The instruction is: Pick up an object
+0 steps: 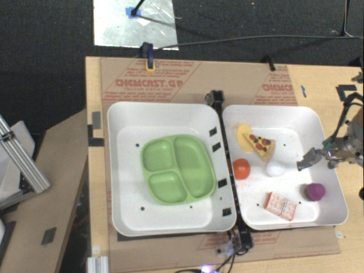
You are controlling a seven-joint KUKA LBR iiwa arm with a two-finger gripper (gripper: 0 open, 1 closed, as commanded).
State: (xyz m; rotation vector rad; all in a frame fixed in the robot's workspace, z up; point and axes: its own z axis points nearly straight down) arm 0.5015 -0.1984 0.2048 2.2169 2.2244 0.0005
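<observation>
- bins (170, 115): white
- tray (177, 169): light green
- pizza slice (263, 147): tan, red spots
- banana (244, 138): yellow
- tomato (241, 168): red-orange
- egg (275, 168): white
- ball (314, 191): purple
- packet (281, 206): pink-red, white print
- bench board (193, 78): tan, red lettering
- clamp (148, 56): blue, yellow tip
- gripper (310, 159): grey

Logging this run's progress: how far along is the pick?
Nothing looks picked yet. The gripper is over the right bin, between the white ball and purple object, with neither seen in it. The grasp and lift remain; the pizza slice and tomato lie untouched.
</observation>
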